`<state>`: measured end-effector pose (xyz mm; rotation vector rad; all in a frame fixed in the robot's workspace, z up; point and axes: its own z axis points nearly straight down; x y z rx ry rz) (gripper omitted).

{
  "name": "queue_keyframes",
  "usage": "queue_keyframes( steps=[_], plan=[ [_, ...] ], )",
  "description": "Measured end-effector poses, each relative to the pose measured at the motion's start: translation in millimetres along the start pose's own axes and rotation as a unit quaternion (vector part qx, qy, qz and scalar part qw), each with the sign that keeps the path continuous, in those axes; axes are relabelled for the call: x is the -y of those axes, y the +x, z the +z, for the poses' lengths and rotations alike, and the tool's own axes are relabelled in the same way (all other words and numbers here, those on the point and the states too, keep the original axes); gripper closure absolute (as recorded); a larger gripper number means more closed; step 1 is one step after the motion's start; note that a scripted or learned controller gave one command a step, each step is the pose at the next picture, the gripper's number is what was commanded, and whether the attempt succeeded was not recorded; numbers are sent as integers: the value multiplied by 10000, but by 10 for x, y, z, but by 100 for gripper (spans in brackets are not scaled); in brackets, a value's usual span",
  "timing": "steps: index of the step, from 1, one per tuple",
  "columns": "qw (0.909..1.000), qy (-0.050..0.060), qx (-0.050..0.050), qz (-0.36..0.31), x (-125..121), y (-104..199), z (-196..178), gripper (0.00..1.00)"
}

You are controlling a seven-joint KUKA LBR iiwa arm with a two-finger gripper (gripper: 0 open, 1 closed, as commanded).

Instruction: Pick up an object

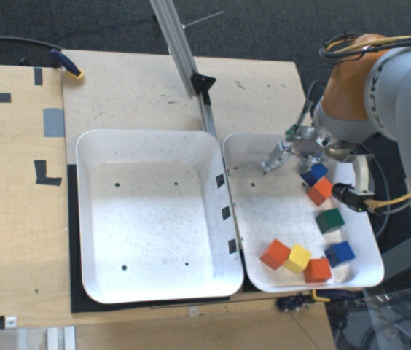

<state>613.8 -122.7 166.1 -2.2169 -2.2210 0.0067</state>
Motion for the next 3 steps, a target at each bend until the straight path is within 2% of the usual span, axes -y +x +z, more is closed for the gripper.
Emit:
queue_keyframes(
  steps=[1,2,3],
  plan=[
    [10000,15,-4,2,3,17,651,0],
    [10000,-7,1,1,10,24,753,0],
    [10000,-11,-3,-6,7,32,647,100]
  ],
)
